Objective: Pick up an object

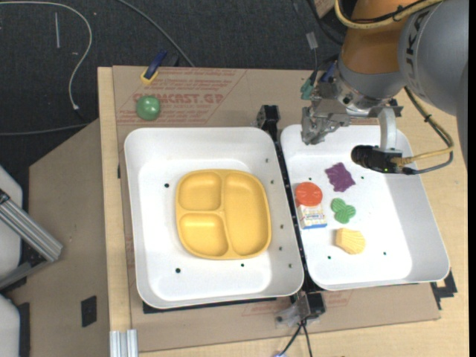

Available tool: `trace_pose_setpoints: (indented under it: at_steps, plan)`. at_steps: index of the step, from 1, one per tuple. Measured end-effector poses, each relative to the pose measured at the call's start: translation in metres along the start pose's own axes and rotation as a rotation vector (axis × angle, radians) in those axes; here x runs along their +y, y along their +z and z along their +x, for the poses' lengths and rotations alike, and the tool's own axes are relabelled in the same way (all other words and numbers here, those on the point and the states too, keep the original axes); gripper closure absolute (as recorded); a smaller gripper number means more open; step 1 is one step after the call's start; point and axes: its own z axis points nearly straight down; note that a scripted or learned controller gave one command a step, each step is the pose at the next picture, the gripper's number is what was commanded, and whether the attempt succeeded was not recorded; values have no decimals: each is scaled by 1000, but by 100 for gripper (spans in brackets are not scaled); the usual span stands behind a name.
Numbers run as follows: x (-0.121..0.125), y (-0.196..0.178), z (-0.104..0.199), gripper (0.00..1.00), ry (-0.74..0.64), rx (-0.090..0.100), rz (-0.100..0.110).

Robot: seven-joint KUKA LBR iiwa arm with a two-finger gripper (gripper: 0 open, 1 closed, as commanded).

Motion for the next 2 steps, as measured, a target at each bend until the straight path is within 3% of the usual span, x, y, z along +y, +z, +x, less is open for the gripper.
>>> trace_pose_setpoints:
  at_steps: [2]
  plan:
    - [-12, 15, 94, 100, 0, 0, 1]
